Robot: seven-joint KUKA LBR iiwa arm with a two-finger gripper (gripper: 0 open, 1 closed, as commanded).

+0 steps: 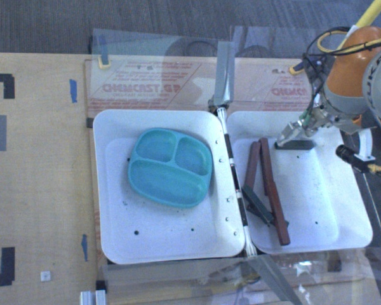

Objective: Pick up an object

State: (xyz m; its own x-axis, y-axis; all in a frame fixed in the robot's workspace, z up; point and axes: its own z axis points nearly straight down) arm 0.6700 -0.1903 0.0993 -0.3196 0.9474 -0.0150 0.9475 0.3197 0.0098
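- The jaws hang over the far part of the right bin [324,196]. Glare and the slant of the view blur them, so whether they are released or clenched cannot be told.
- A short dark strip [296,145] sits directly under the jaws. Whether it is a loose item or part of the tool cannot be told.
- The arm [352,75] is cut off at the view's right edge.
- Nothing is seen between the jaws.
- Two brown bars lie side by side in the right bin, to the camera-left of the jaws and nearer the camera. These are the shorter bar [251,165] and the longer bar [274,196], and they are close at their far ends.
- One dark tool [259,207] lies slanted beside the longer bar, further from the jaws. Its near end meets that bar, and which lies on top is hard to make out.
- One teal plate [170,167] with three compartments lies flat in the left bin [108,189], well apart from the jaws.
- Two white bins stand touching on the surface [38,170].
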